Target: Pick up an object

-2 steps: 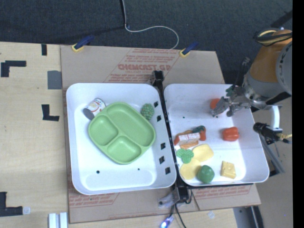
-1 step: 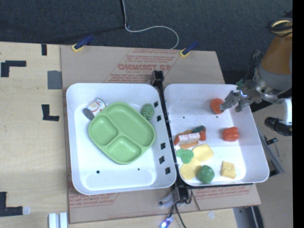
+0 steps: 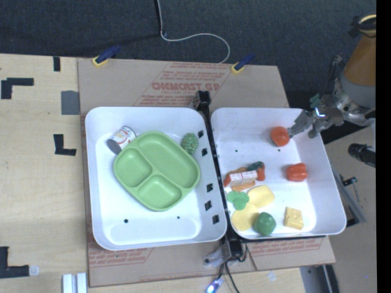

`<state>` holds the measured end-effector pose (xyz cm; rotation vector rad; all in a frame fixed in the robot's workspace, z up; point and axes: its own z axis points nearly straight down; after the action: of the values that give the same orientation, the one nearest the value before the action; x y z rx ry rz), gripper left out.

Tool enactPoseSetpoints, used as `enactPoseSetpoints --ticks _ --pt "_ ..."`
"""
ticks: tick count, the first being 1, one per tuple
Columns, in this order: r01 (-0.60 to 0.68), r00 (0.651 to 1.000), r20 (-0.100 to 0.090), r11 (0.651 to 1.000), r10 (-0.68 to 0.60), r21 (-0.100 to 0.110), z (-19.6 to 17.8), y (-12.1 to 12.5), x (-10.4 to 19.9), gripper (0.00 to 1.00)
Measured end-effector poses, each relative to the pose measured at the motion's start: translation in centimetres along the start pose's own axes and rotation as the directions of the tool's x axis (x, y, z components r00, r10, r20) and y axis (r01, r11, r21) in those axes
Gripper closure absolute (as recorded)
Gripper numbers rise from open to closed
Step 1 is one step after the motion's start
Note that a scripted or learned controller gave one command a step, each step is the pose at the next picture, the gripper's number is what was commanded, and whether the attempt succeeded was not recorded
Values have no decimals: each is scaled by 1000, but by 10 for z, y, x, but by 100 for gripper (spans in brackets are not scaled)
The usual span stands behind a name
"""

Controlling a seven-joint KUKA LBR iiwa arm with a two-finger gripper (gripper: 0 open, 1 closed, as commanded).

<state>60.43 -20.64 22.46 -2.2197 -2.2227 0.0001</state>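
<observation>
Two red pieces (image 3: 280, 137) (image 3: 296, 172) lie near the gripper (image 3: 307, 122), seemingly unobstructed.

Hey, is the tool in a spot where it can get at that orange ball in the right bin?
Probably yes. The tool sits at the right bin's far right edge, just beside the orange ball, with bare white floor around it. The red pepper lies apart, nearer the camera.

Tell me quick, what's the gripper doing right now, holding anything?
Gripper: open, holding nothing, over the right bin's far corner beside the orange-red ball.
</observation>
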Motion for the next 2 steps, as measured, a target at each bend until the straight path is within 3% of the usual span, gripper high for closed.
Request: enactPoseSetpoints --ticks 2 --pt "3 1000 0 1000 -3 2 3 31 110 100"
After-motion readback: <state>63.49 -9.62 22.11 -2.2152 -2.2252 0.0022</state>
